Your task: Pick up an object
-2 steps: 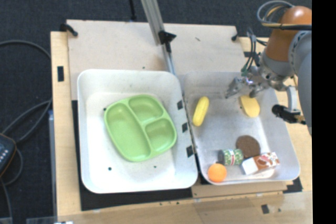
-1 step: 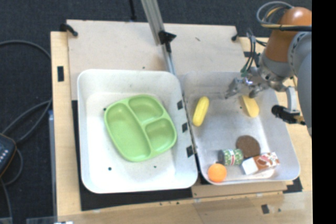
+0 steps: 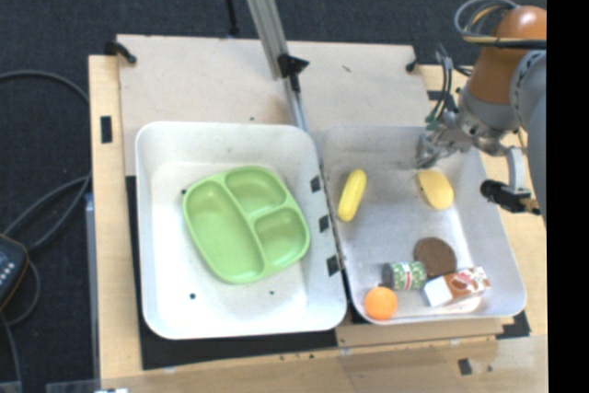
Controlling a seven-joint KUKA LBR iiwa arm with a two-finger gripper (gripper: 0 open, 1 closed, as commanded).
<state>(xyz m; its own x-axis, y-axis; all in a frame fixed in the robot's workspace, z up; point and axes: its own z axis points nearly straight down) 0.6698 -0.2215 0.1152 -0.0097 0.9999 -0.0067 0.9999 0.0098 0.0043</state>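
- Gripper (image 3: 431, 152) is hanging over the upper right part of the right bin, just above a yellow lemon-like piece, with nothing showing between its fingers; whether they are wide or narrow cannot be told at this size.
- Left bin (image 3: 156, 152) is sitting on the bench (image 3: 202, 74), side by side with the other bin.
- Green plate (image 3: 245, 223) with three compartments is lying flat in the middle of the left bin, turned at a slight angle.
- Metal rail (image 3: 260, 0) is running from the top edge down toward the seam where both bins are meeting.
- Right bin (image 3: 502, 276) is holding all the small things.
- Banana (image 3: 351, 195) is lying near the right bin's left wall, standing nearly upright in the view.
- Orange (image 3: 380, 302) is resting in the near left corner of that bin.
- Small can (image 3: 405, 274) is lying on its side just beside the orange, touching or nearly touching a brown disc (image 3: 434, 254).
- Yellow lemon (image 3: 436, 190) is sitting just below the gripper, apart from the banana.
- Red and white carton (image 3: 457, 286) is lying by the near rim, just beside the brown disc.
- Arm (image 3: 502, 74) is reaching in from the right, its orange band showing above the wrist.
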